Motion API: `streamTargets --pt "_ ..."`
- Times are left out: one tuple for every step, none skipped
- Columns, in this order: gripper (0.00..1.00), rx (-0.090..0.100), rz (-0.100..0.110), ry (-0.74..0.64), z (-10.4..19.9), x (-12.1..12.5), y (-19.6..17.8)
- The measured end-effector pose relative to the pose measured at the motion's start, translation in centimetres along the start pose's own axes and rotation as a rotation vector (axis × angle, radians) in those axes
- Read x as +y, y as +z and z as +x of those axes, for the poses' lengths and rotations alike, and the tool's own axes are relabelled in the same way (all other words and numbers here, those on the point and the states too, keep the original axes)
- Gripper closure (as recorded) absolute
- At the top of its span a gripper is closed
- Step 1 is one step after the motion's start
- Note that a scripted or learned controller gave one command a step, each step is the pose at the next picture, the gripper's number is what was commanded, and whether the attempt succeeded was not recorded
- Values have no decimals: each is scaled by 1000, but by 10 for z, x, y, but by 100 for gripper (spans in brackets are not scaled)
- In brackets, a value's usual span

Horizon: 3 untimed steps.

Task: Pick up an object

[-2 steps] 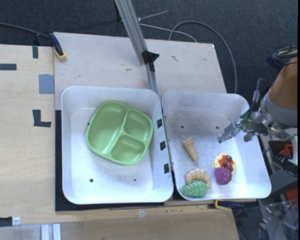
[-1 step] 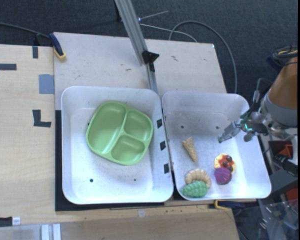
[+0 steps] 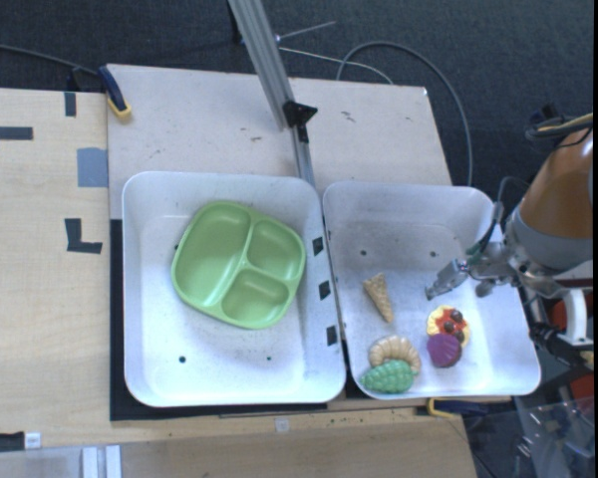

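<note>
Candidate object: small yellow toy tart with dark berries on top, right bin, near-right area. Touching or just beside it on the near side, a purple toy piece. Judged light, rigid plastic, smooth and likely slippery; best taken across its round rim, low on the sides.

Gripper hangs just beyond the tart on the far side, nothing between its fingers; open or closed cannot be told.

Further left: cone-shaped toy, croissant, green bumpy toy. Left bin holds a green divided plate.
</note>
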State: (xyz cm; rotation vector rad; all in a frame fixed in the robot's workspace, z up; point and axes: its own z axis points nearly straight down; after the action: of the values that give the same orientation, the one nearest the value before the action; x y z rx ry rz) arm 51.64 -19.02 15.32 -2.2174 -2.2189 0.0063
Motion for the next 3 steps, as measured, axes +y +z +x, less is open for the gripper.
streamTargets --pt "0 0 0 -1 -2 6 47" --pt "0 -1 -5 -1 -2 6 64" --pt "100 0 -5 -2 -1 6 54"
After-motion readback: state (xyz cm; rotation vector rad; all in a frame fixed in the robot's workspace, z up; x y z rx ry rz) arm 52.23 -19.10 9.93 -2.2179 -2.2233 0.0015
